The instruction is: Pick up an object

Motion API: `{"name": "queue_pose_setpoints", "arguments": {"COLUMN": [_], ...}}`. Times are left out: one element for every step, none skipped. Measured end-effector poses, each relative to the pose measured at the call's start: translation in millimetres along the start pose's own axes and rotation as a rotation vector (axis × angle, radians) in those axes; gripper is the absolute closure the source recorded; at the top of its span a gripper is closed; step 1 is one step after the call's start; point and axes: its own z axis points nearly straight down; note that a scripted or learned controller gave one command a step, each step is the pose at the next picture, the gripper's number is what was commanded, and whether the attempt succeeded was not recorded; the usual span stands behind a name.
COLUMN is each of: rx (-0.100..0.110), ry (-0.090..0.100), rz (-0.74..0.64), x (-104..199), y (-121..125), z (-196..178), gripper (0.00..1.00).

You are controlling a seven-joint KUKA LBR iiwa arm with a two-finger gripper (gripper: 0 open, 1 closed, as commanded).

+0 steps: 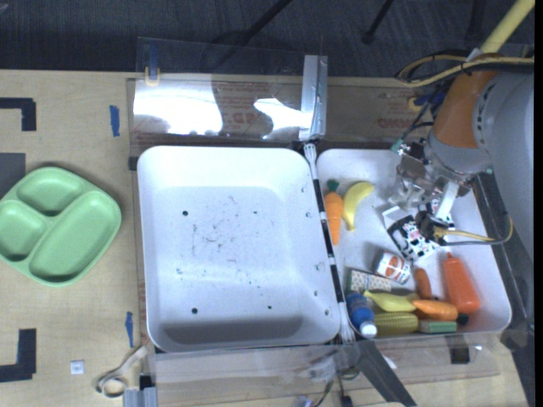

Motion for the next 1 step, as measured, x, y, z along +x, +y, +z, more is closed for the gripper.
{"name": "queue_pose_setpoints", "arguments": {"rx": [0.000], "ry": [0.000], "rz": [-0.048], "x": [-18.4], "y": [-13.3], "z": [10.1], "gripper": [1.00]}}
